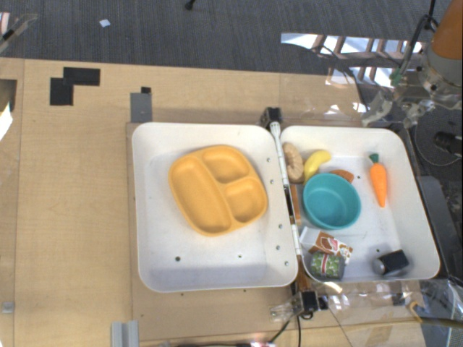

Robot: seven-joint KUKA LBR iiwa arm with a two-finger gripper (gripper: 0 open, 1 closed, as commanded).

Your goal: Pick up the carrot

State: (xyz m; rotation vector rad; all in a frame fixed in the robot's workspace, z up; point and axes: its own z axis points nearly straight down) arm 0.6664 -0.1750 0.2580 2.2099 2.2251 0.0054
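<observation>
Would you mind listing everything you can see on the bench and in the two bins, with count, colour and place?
bins: 2, white, side by side on the bench
divided plate: 1, yellow-orange, three compartments, middle of the left bin
carrot: 1, orange with green top, right bin, near its far right side
bowl: 1, teal, middle of the right bin
banana: 1, yellow, right bin, beyond the bowl
brown piece: 1, tan, right bin, left of the banana
packet: 1, printed green, red and white, right bin's near left corner
dark object: 1, black and grey, right bin's near right corner
arm: 1, orange band showing, at the upper right, outside the bins
</observation>
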